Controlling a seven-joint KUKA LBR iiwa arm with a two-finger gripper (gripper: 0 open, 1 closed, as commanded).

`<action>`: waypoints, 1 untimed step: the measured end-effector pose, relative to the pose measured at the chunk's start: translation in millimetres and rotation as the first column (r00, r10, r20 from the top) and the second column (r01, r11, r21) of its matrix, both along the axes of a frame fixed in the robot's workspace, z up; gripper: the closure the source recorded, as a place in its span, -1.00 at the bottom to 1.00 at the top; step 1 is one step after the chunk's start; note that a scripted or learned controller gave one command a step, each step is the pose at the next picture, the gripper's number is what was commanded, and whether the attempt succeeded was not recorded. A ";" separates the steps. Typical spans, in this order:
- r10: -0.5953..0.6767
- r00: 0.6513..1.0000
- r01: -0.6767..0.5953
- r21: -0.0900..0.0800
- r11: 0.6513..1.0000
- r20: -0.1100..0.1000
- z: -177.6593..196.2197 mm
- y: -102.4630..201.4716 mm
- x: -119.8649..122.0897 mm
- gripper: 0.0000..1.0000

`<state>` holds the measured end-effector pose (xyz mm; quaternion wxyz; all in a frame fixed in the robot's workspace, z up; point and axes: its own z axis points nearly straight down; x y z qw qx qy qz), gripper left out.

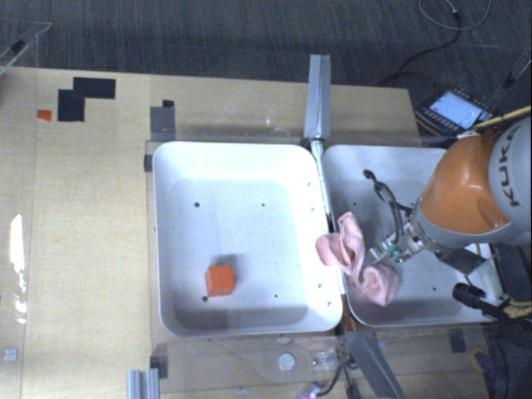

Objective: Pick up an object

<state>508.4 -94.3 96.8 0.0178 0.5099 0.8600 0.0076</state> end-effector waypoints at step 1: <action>0.003 1.000 -0.003 0.005 1.000 0.004 12.1 2.8 2.9 1.00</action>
